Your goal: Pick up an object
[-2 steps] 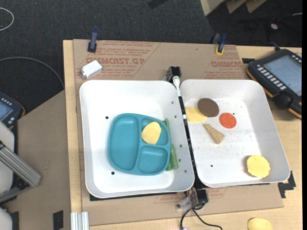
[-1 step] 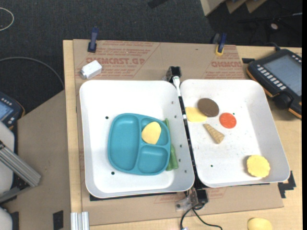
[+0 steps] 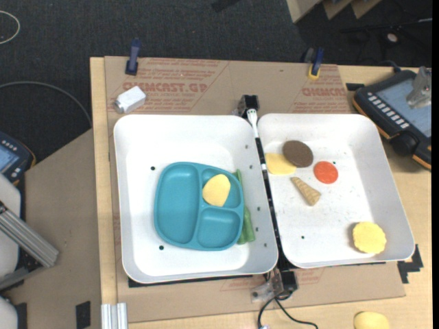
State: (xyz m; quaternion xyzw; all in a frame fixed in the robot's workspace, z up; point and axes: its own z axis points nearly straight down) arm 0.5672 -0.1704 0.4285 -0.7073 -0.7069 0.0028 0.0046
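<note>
A pale yellow, egg-shaped piece (image 3: 217,190) lies in the upper right compartment of the teal divided plate (image 3: 180,214), inside the left bin (image 3: 137,156). The jaws' state I cannot tell.

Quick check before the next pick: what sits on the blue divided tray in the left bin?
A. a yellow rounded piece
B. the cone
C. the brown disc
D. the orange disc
A: a yellow rounded piece rests on the blue divided tray; the discs and cone lie in the right bin.
</note>
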